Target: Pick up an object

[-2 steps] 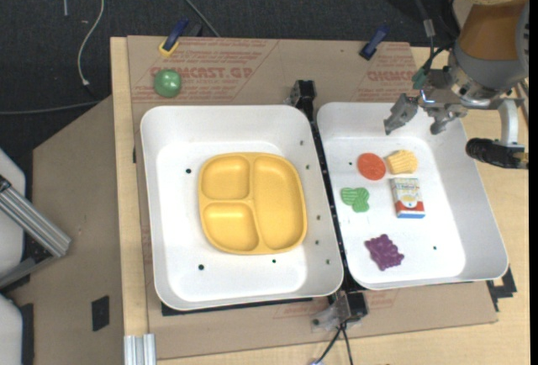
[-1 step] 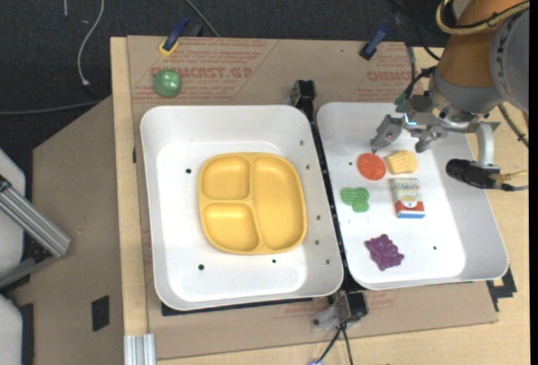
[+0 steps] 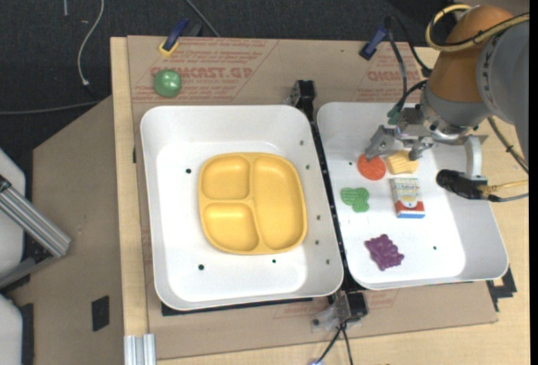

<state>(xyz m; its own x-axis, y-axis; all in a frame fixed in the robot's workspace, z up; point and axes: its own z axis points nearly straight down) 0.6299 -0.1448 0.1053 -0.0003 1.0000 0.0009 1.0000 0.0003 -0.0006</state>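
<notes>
Right of frame, arm (image 3: pixel 479 60) reaches into right bin (image 3: pixel 479 245), gripper (image 3: pixel 388 145) low over the cluster at its upper middle. Can't tell jaw state from this angle. Likely targets: orange disc (image 3: pixel 371 166) and yellow block (image 3: pixel 402 163), touching or nearly so; I'd centre on one, come straight down, avoid pinching both. Nearby: small carton (image 3: pixel 408 196), white with red and blue; green piece (image 3: pixel 356 198); purple grape bunch (image 3: pixel 384 251). Left bin (image 3: pixel 168 271) carries a yellow tray (image 3: pixel 252 203).

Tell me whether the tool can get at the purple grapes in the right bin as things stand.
Probably yes. The purple grapes lie apart from the other items in the right bin, with nothing over them, and the tool is above that same bin, near its far side.
</notes>
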